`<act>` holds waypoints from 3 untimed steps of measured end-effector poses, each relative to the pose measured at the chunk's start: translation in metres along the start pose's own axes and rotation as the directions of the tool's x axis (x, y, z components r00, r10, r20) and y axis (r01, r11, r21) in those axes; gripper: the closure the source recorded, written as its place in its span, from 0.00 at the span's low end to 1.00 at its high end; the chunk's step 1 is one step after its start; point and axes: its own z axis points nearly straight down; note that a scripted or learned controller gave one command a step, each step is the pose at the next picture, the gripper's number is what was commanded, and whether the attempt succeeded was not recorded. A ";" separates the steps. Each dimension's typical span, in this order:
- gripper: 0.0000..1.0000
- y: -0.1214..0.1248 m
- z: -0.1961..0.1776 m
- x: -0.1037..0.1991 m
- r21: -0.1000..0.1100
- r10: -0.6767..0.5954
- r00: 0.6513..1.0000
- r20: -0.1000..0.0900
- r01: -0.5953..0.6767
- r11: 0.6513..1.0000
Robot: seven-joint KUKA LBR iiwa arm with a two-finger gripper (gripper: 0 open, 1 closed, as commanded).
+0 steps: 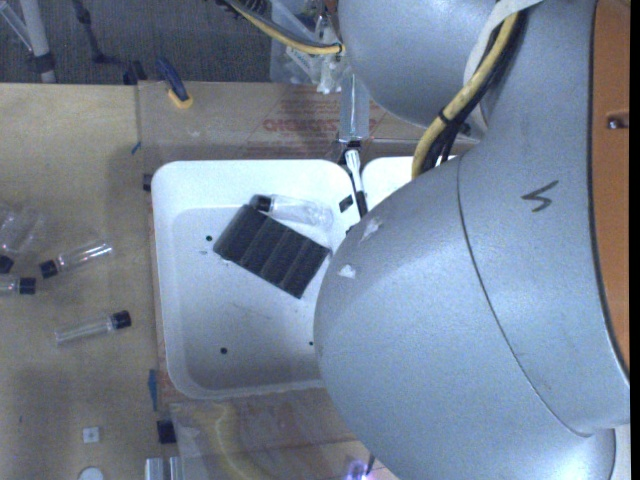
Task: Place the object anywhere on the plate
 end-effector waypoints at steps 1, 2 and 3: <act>0.00 0.000 0.000 0.000 0.000 0.000 1.000 0.000 0.000 1.000; 1.00 0.001 -0.009 0.000 0.000 0.002 1.000 -0.001 -0.002 1.000; 1.00 -0.009 0.019 -0.009 0.006 -0.402 0.916 0.011 0.402 0.916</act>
